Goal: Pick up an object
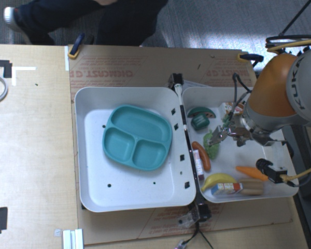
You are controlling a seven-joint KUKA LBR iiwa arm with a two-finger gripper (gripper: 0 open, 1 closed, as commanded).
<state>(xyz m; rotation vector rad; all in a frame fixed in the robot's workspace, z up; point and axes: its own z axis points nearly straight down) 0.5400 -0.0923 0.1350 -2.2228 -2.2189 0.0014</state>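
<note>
The arm's jaws, state impossible to tell, hover over a green toy at the right bin's nine o'clock; nothing lifted yet.

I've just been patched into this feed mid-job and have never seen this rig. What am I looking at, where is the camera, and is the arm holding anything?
You have one camera, fixed above the bench and looking down at a slant. The grey and orange shape at the right is the robot arm, reaching in from that side. Its gripper is low over the right bin, next to a green item; I cannot tell whether it holds anything. That bin also contains a dark green item, a sausage, a banana, a carrot and a small bottle. The left bin holds a teal divided plate. Both bins rest on cardboard.
</note>
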